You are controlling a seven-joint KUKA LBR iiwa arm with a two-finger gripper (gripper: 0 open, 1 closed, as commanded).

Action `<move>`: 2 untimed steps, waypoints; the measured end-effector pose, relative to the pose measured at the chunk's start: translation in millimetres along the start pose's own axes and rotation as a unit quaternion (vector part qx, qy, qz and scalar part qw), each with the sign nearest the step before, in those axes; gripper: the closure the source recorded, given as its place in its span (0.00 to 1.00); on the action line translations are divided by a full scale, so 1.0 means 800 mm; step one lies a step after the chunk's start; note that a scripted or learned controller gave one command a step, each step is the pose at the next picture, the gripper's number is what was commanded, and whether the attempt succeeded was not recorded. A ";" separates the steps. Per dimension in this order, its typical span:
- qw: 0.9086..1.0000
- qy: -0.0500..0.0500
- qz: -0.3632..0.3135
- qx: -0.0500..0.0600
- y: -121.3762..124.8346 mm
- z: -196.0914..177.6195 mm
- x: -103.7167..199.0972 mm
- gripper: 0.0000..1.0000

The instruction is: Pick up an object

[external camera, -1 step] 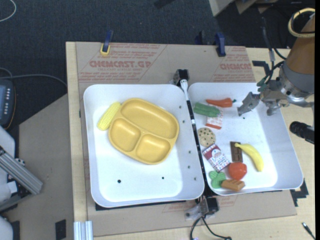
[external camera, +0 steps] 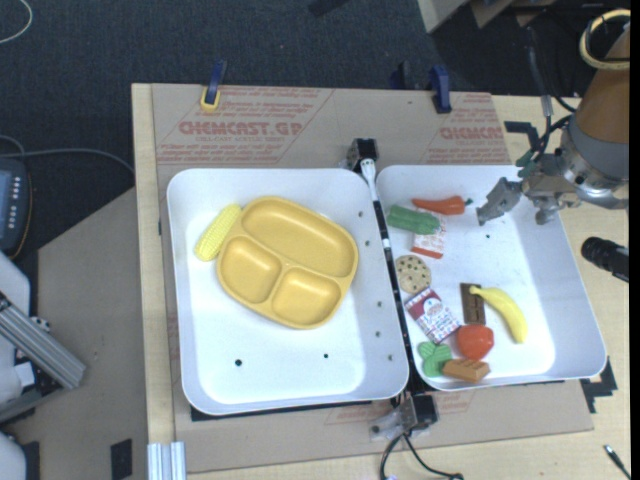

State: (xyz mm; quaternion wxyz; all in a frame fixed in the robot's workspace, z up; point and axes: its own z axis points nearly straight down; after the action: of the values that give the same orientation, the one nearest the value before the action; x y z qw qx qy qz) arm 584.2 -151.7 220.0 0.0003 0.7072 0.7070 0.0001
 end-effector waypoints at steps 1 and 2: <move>1.000 0.001 0.000 0.004 0.003 0.079 0.006 0.00; 1.000 0.002 0.000 0.004 -0.005 0.150 0.018 0.00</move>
State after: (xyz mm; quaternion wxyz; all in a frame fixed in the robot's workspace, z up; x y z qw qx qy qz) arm 580.6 -137.4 99.6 -0.0035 0.7071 0.7071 -0.0016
